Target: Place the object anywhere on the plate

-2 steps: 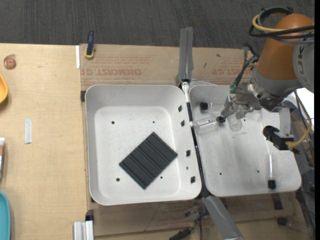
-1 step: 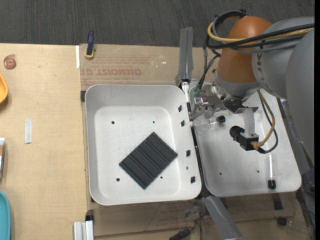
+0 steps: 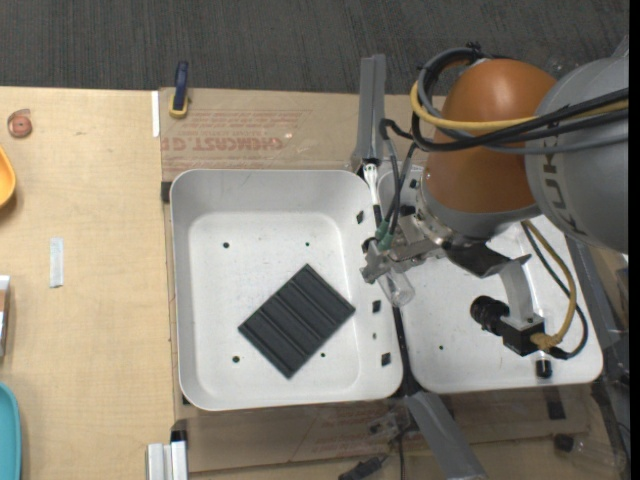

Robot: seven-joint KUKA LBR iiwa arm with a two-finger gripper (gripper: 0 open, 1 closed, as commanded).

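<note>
A dark grey ribbed rectangular plate lies tilted on the floor of the left bin, a little below its middle. My gripper hangs over the seam where the two bins meet, to the right of the plate and apart from it. A small clear object shows just under the gripper at the bin rims; whether it is held is not visible. The arm's orange band and grey body cover much of the right bin.
Black fittings and yellow cables hang from the wrist over the right bin. A blue clamp sits on the cardboard behind the left bin. The wooden bench at left bears small items, among them an orange piece at its edge.
</note>
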